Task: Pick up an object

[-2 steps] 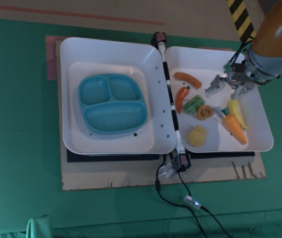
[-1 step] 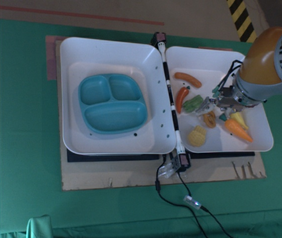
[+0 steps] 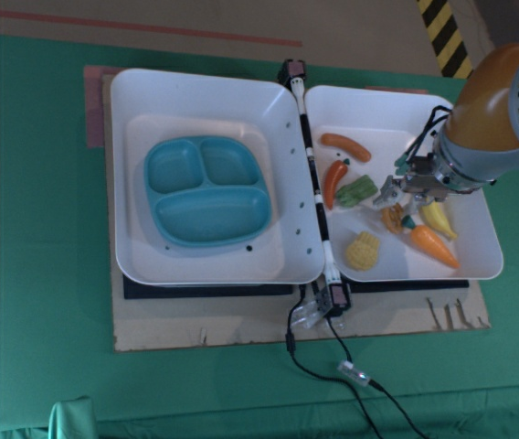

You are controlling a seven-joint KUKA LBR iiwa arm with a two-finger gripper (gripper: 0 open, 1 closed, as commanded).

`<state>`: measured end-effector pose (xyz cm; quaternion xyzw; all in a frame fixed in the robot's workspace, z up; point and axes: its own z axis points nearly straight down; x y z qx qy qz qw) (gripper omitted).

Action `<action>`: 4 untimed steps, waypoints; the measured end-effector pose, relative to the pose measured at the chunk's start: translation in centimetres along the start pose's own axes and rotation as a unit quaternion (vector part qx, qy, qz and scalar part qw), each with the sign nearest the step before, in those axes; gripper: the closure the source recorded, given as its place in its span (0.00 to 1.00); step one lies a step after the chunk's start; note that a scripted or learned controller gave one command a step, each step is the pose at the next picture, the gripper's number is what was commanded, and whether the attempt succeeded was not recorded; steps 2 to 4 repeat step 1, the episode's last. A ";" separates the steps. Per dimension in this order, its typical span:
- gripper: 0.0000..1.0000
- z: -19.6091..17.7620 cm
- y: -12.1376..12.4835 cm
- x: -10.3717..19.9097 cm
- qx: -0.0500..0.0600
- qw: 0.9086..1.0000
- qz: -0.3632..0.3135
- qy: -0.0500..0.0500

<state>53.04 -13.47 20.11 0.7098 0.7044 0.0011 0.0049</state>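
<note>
Corn cob (image 3: 363, 251) in right bin (image 3: 479, 265), end effector (image 3: 397, 193) above toys, grip unclear

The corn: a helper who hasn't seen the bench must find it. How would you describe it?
Look in the right-hand white bin, along its near edge. The corn is the short, bumpy yellow lump lying alone toward the divider, left of the smooth orange carrot.

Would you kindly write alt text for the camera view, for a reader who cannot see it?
A grey and orange robot arm reaches from the right, its gripper low over toy food in the right bin: sausage, chilli, green vegetable, corn, carrot. The left bin holds a teal divided plate.
</note>
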 end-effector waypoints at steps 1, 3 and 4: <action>1.00 -10.0 0.6 0.8 0.004 1.000 -0.002 0.002; 1.00 -10.0 0.6 0.8 0.004 1.000 -0.002 0.002; 1.00 -10.0 0.6 0.8 0.004 1.000 -0.002 0.002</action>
